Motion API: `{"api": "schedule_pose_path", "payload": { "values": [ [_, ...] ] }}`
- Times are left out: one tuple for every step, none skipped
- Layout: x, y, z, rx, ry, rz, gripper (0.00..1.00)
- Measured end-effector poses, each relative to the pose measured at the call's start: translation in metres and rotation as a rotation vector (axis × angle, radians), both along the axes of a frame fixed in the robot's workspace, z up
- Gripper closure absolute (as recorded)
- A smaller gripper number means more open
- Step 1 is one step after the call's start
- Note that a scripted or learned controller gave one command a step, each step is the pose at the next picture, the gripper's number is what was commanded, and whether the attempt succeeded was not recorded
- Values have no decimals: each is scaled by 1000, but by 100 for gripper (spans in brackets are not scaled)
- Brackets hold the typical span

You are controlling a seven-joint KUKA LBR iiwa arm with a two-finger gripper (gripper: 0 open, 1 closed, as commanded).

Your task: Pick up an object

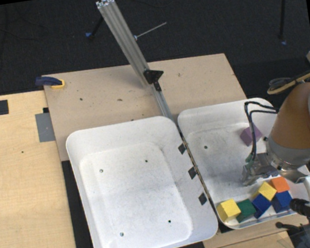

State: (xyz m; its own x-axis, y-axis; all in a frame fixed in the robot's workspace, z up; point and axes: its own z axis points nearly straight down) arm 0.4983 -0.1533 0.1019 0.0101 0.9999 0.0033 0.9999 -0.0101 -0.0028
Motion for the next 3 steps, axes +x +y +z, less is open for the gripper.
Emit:
{"api": "schedule_pose_path", "payload": {
  "values": [
    [11,2,51,-3,-5,11,100],
    [6,2,112,-4,-7,11,100],
    [7,1,156,-4,-6,11,100]
  ]
}}
